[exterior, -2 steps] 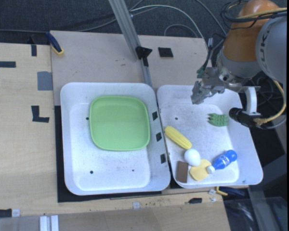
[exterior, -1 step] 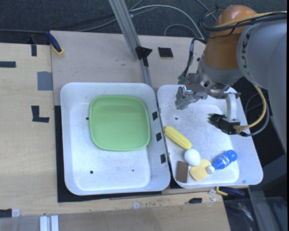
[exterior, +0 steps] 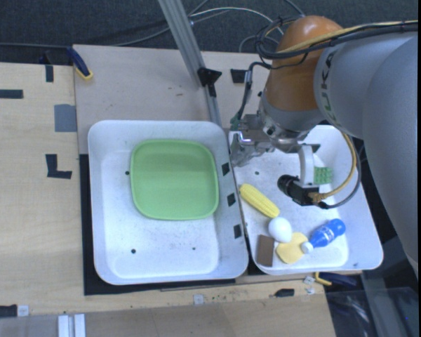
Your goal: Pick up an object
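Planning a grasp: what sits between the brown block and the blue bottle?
A pale yellow piece lies between the brown block and the blue bottle, seen in the camera view; a white egg sits right beside it.

1. The claw [exterior: 243, 150] hangs over the far left corner of the right bin [exterior: 370, 248]. Bare floor shows just nearward of it.
2. Further nearward, the corn [exterior: 259, 201] lies aslant. Beyond it the egg [exterior: 280, 227], block [exterior: 265, 250] and bottle [exterior: 324, 234] crowd the near wall.
3. To the view's left of the claw, the two bins' walls meet. Past them the plate [exterior: 174, 179] covers the far half of the left bin [exterior: 98, 209], and bare floor lies nearward of the plate.
4. A slanted pole [exterior: 189, 41] stands close behind the claw.
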`<state>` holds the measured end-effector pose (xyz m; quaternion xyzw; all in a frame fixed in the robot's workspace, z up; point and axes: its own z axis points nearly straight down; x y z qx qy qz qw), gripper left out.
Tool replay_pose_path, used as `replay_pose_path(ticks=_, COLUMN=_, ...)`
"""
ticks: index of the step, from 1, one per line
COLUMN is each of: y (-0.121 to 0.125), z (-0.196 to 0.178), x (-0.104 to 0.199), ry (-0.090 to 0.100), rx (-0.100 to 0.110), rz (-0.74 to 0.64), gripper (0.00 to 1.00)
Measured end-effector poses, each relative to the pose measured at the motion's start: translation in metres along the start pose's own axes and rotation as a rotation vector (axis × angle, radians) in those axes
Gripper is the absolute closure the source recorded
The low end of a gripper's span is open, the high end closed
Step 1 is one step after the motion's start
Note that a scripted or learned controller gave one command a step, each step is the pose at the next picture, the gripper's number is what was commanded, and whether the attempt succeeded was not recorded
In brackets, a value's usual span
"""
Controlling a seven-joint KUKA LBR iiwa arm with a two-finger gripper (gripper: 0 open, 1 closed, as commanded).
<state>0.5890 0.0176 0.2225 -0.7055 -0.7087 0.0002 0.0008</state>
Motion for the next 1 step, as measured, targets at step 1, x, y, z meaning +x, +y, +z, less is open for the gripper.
replay_pose_path(ticks=1, y=-0.0151, z=-0.0105, x=0.0558, ry=0.001, rx=-0.001, rz=-0.001, gripper=1.0)
